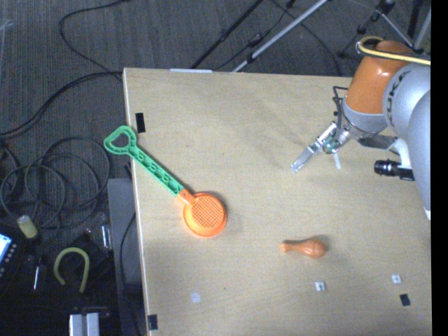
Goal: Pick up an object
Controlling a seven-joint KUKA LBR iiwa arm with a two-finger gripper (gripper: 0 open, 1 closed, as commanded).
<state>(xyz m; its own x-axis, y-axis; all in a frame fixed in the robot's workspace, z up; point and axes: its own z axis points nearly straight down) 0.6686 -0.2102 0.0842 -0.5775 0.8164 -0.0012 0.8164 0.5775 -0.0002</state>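
On the right side of the scene, above the far half of a pale wooden bench top (231,117), the grey arm (409,117) with its orange band reaches in, and its gripper (315,152) points down and to the left, hanging over bare wood; it has nothing in it, though how wide it stands cannot be told at this size. Well apart from it, toward the left edge of the surface, lies a sieve-like toy (168,184) with a long green handle running far-left and a round orange mesh head at its near-right end. Nearer the front, and below the gripper in the view, a small orange pear-shaped object (305,247) lies flat on its side, its narrow end to the left. A few small dark and pale markers sit on the wood near the front right corner, and another dark one sits by the far left edge. Beyond the bench is dark grey carpet (56,68) crossed by looping black cables (42,180); thin metal stand legs (294,19) slant across the far floor, and a curved green item (70,264) lies among clutter at near left.
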